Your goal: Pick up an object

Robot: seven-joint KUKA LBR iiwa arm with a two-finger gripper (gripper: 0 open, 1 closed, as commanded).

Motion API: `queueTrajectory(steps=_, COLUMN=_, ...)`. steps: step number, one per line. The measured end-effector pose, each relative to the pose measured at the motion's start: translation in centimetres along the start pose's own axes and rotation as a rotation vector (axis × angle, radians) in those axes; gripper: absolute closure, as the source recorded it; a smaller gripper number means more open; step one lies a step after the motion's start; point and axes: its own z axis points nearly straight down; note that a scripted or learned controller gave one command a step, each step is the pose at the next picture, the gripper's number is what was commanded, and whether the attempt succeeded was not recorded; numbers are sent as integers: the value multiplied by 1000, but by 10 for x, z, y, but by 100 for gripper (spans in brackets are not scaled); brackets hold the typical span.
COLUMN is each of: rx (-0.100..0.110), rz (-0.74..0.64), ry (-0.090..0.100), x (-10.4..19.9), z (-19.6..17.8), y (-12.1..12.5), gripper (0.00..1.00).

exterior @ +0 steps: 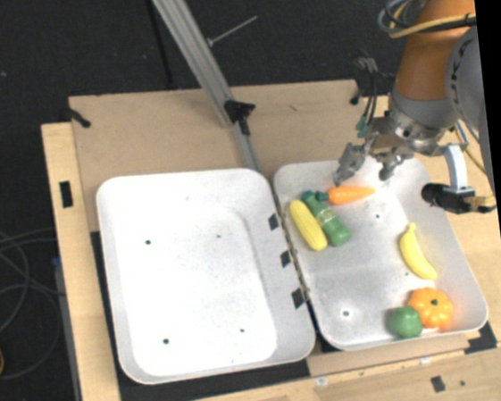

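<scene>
The right bin (366,267) holds several toy foods. An orange carrot (350,194) lies near its far edge, beside a green bottle-like piece (326,220) and a yellow corn cob (307,224). A yellow banana (416,253) lies toward the right wall. At the near right corner sit an orange pumpkin (433,306) and a green pepper (404,321). My gripper (367,162) hangs above the bin's far edge, just above and right of the carrot. Its two fingers are spread apart with nothing between them.
The left bin (191,274) lies beside the right one, with black clips (286,258) along the shared edge. A slanted metal pole (203,61) rises from the bench behind the bins. Cables trail on the dark floor at the left.
</scene>
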Motion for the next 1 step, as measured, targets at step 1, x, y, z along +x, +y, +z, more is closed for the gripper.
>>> queueTrajectory(steps=1, rx=7, rz=-3, ry=1, x=57, z=83, y=-1, gripper=0)
